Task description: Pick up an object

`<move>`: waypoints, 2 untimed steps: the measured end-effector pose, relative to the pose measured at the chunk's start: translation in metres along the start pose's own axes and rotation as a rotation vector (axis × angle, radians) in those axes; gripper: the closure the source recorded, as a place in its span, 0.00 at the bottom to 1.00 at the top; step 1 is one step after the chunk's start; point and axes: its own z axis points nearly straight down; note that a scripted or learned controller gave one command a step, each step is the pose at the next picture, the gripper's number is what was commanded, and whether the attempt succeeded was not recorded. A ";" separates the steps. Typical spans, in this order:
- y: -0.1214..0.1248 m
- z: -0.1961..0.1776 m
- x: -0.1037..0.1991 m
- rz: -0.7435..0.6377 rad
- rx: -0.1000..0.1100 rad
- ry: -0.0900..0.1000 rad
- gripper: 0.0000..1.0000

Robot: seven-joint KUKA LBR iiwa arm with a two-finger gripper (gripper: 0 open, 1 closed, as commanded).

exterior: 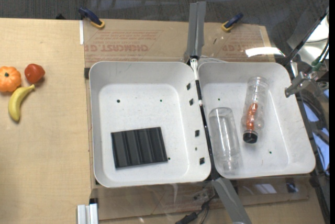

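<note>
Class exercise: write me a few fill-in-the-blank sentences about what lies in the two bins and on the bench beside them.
1. The black ribbed panel lies in the ____ bin.
2. The right bin holds ____ clear containers.
3. The bottle with orange contents has a ____ cap.
4. On the bench, the banana is coloured ____.

Missing words: left; two; black; yellow
</note>
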 end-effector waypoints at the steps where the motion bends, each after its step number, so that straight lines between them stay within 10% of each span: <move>1: -0.010 0.145 0.022 -0.083 -0.004 -0.001 0.00; 2: -0.010 0.138 0.022 -0.080 -0.003 -0.001 1.00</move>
